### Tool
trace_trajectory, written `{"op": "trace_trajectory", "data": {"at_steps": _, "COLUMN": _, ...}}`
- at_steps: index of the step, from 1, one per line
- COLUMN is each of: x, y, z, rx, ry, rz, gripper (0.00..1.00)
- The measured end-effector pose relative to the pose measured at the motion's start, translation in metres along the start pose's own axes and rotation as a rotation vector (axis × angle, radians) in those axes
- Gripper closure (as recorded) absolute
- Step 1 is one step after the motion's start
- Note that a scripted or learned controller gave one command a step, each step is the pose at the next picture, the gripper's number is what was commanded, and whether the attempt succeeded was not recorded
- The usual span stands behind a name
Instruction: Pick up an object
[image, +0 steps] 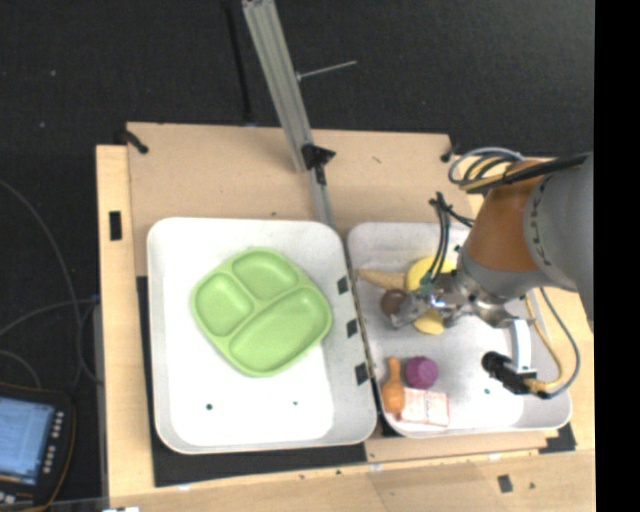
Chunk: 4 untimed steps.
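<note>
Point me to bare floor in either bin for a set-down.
Left bin: a bare strip along the near wall below the green tray, plus a narrower band up its left wall. Right bin: crowded. The gripper sits among the yellow pieces, and the purple ball and carton fill the near left corner.

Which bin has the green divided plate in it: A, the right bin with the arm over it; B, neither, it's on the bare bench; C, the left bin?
C: the green divided plate lies flat inside the left bin, while the right bin holds the small items such as the purple ball, under the arm.
</note>
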<state>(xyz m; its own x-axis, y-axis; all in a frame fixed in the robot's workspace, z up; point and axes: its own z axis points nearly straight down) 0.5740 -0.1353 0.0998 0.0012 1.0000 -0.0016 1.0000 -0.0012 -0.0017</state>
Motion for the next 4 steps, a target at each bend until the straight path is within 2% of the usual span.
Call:
{"op": "trace_trajectory", "data": {"at_steps": 1, "x": -0.001, "y": 0.001, "z": -0.013, "rx": -0.005, "ry": 0.000, "rz": 0.004, "gripper": 1.00}}
{"op": "trace_trajectory", "data": {"at_steps": 2, "x": -0.005, "y": 0.006, "z": -0.077, "rx": -0.010, "ry": -0.001, "rz": -0.003, "gripper": 1.00}}
{"op": "trace_trajectory", "data": {"at_steps": 3, "x": -0.007, "y": 0.007, "z": -0.104, "rx": -0.007, "ry": 0.000, "rz": -0.004, "gripper": 1.00}}
{"op": "trace_trajectory", "data": {"at_steps": 4, "x": 0.042, "y": -0.005, "z": -0.105, "rx": -0.003, "ry": 0.002, "rz": -0.007, "gripper": 1.00}}
